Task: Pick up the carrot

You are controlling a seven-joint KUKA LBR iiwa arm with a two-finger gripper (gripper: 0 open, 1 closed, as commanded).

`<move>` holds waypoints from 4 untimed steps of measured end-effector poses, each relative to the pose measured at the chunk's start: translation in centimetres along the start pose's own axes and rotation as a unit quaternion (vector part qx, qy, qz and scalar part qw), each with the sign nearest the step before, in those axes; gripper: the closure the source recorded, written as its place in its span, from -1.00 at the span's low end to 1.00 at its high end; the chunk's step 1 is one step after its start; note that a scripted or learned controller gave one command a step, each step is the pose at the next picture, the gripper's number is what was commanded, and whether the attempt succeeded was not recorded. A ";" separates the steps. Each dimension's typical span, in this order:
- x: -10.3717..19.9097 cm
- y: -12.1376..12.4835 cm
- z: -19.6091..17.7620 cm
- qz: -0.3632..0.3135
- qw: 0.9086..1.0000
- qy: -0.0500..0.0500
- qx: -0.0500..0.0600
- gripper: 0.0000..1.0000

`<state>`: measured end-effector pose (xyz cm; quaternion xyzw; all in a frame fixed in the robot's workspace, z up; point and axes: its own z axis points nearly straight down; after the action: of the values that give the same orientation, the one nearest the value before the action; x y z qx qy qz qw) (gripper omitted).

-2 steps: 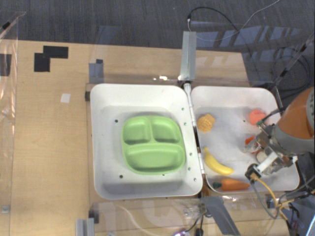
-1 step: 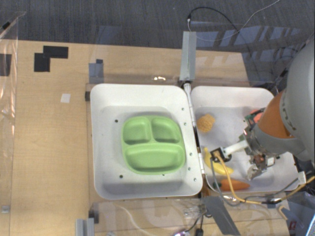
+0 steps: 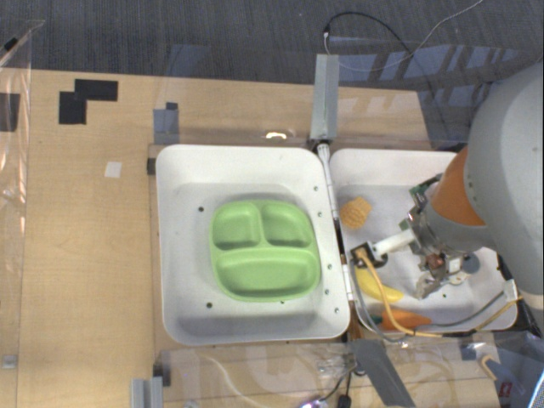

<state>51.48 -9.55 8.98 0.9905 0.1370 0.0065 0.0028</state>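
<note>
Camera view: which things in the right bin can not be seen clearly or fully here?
- Hand: small and blurred under the arm's wrist; whether it is open or shut cannot be told.
- Carrot: lies at the near wall of the right bin, partly crossed by a cable.
- Right bin's far right side: covered by the grey arm.
- Tan item: too small to identify.

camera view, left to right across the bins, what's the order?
Green divided plate → round tan piece → gripper. The banana and carrot overlap between the last two, so I left them out.
</note>
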 end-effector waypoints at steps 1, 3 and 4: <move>-4.0 4.4 -5.1 -0.003 1.000 -0.005 0.004 -1.00; -5.3 9.3 -8.5 -0.098 0.995 -0.004 0.004 -1.00; -4.1 5.5 0.1 -0.046 0.999 -0.001 0.001 -1.00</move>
<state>49.02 -15.92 8.91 0.9832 0.1823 0.0053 0.0019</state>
